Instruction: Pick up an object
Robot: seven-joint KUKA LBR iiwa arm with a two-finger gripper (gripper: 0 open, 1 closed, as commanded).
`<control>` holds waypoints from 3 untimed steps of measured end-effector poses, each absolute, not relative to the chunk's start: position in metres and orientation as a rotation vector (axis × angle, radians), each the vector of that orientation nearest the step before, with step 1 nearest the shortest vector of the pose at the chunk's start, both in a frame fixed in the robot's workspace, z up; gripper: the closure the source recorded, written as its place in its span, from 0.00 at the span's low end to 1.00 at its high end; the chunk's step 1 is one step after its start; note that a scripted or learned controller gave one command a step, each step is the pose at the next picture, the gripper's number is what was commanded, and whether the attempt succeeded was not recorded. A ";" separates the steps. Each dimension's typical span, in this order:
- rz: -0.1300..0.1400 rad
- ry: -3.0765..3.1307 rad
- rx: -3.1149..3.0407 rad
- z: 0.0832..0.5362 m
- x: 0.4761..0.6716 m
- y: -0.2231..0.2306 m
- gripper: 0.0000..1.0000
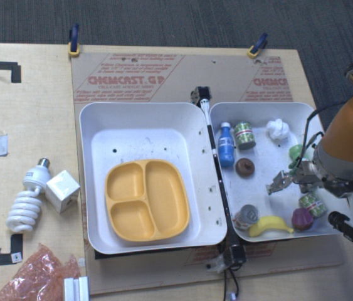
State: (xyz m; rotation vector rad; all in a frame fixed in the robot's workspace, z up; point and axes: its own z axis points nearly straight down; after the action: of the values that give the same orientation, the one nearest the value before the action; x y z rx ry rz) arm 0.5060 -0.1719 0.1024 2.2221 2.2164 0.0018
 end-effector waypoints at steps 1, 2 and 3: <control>0.004 2.213 2.222 0.112 0.507 -0.172 1.00; 0.003 2.213 2.222 0.112 0.507 -0.173 0.00; 0.000 2.221 2.222 0.092 0.478 -0.130 0.00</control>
State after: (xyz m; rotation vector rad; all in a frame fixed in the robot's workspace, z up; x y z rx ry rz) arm 0.4776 -0.1304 0.0921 2.2222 2.2210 0.0000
